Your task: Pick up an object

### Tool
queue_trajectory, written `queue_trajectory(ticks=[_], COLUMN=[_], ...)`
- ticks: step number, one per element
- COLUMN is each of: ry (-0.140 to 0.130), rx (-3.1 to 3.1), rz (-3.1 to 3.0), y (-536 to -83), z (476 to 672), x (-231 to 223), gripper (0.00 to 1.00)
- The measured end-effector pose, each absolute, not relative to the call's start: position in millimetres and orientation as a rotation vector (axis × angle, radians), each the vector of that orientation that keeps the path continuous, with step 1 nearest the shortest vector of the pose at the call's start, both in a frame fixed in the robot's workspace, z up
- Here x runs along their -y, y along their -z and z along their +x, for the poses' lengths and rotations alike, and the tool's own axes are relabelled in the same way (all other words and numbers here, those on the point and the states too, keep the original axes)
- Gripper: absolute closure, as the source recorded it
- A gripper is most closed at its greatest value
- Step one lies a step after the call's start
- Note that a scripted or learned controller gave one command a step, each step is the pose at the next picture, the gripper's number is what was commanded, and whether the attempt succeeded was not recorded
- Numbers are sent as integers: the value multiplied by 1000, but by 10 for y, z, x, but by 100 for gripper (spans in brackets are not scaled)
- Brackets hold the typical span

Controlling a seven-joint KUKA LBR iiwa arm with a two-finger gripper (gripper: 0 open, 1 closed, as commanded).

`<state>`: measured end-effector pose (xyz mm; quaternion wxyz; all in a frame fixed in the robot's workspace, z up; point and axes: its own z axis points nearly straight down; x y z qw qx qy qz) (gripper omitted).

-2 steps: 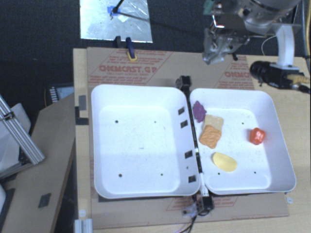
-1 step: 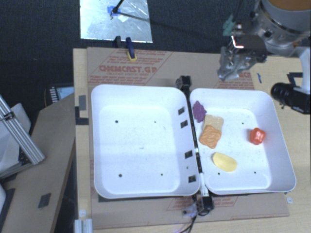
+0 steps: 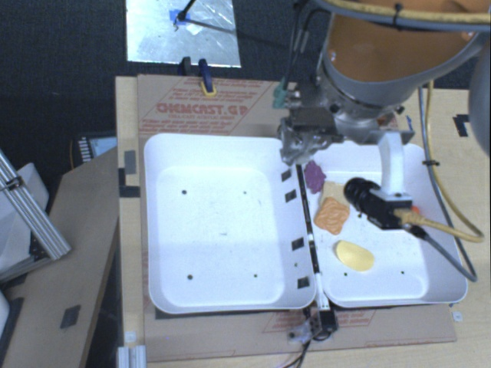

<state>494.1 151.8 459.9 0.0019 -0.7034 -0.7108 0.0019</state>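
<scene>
Three objects in the right bin [image 3: 430,282], purple piece [image 3: 314,175] just beside the tool [image 3: 295,153].

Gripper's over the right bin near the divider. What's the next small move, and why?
Probably lower straight down: the gripper sits just above the small purple lumpy object, which lies free beside the divider. The orange crinkled piece and yellow oval piece lie farther off.

A wooden counter [image 3: 92,205] topped with printed cardboard [image 3: 203,107] stands against dark, speckled flooring [image 3: 61,52]. A shiny metal sheet [image 3: 182,20] lies beyond it, and an aluminium rail [image 3: 31,217] leans at the left edge.
</scene>
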Motion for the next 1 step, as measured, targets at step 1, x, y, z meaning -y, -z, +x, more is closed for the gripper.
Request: queue_trajectory(ticks=[1], ry=[16], rx=[2233], rz=[-2213], y=[-5374], z=[4859], x=[-1933], gripper=[100])
